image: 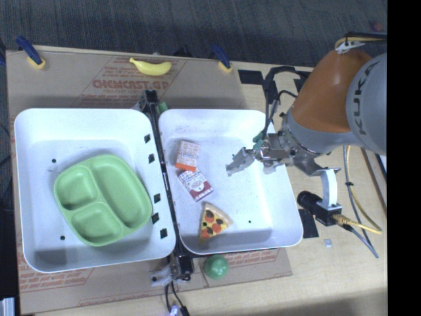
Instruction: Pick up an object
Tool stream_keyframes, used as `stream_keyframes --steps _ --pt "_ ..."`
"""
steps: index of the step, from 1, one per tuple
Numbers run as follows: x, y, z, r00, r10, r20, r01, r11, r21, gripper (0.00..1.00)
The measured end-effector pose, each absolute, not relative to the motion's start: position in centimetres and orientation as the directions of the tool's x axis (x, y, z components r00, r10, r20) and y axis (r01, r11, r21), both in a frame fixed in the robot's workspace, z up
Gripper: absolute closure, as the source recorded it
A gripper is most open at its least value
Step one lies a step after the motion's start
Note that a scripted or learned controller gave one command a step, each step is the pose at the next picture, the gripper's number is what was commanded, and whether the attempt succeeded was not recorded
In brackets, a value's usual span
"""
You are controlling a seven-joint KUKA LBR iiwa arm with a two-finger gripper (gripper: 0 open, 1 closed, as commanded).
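Note:
My gripper (pixel 238 163) hangs over the right part of the right bin (pixel 263 206), fingers pointing left, with nothing visible between them. To its left in that bin lie an orange-and-white carton (pixel 187 155), a small red-and-white packet (pixel 197 185) and a toy pizza slice (pixel 212 221) near the front wall. The carton is the nearest of these, roughly a hand's width from the fingertips.
A green divided plate (pixel 102 198) fills much of the left bin (pixel 39 137). A yellow banana (pixel 150 66) lies on the cardboard behind the bins, and a green ball (pixel 215 266) sits in front of the right bin. Cables trail at the right.

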State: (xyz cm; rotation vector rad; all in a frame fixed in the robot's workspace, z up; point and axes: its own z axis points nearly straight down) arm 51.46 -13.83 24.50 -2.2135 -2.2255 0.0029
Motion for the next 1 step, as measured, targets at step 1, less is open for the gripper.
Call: stream_keyframes --steps 1 --pt "51.47 -13.83 24.5 -0.005 1.0 0.001 1.0 0.005 -0.003 0.0"
